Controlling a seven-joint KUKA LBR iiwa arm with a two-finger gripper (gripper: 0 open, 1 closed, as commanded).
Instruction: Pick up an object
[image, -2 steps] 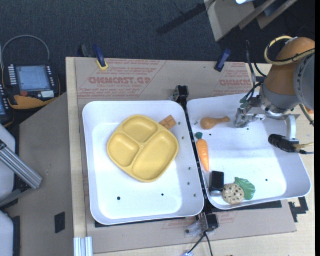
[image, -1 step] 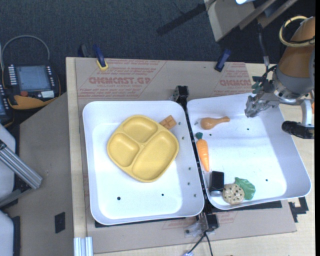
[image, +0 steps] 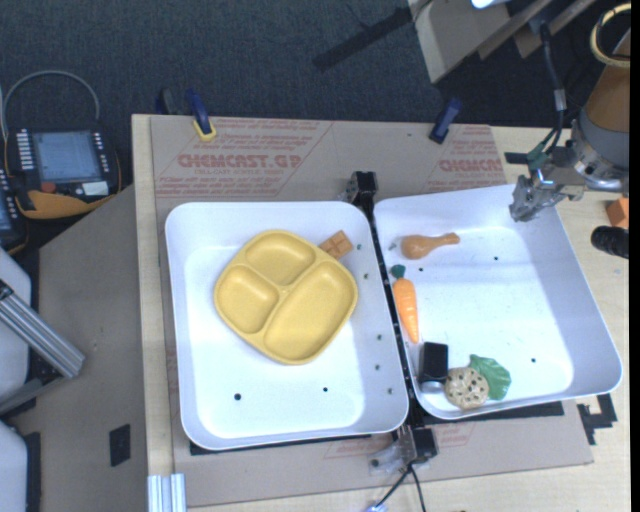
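The right bin (image: 560, 310) holds a tan drumstick-shaped piece (image: 430, 243) near its far left, an orange carrot (image: 406, 309) along its left wall, and a black block (image: 434, 361), a round cookie (image: 465, 387) and a green leafy piece (image: 493, 374) at its near edge. My gripper (image: 527, 200) hangs over the far right corner of that bin, well away from all of them, with nothing seen in it.
The left bin (image: 200, 390) carries a yellow three-compartment plate (image: 287, 295) and a small brown block (image: 337, 244) at the plate's far right rim. Clamps (image: 203, 122) hold the cardboard at the back. A teach pendant (image: 62, 165) sits off the bench at left.
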